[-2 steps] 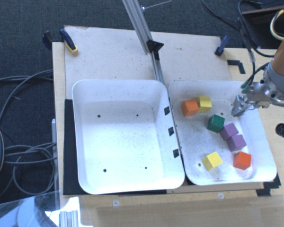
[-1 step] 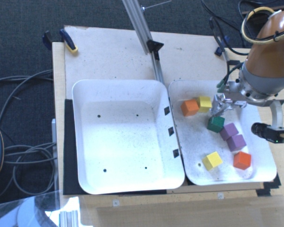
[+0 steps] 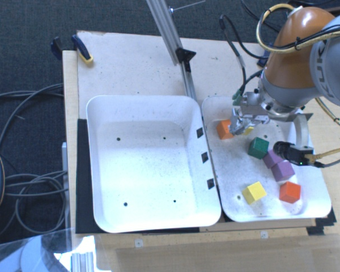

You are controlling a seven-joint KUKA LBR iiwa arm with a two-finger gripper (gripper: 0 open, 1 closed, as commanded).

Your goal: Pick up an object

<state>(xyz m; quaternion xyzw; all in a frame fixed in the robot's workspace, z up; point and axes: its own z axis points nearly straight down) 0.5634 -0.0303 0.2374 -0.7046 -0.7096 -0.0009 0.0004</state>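
Observation:
My gripper (image 3: 241,124) hangs over the far part of the right bin (image 3: 238,208), its metal fingers pointing down next to an orange block (image 3: 224,130) that lies just to its left. A small yellow piece (image 3: 249,130) shows right below the fingers. I cannot make out whether anything sits between them. A green block (image 3: 258,148) lies just in front of the gripper. Nearer the front are a purple block (image 3: 279,165), a yellow block (image 3: 254,192) and an orange-red block (image 3: 289,192).
The left bin (image 3: 102,112) stands beside the right one, with black clips along their shared wall. A slanted metal rail (image 3: 164,21) crosses the bench behind the bins. A blue and yellow clamp (image 3: 82,49) sits at the bench's far left corner.

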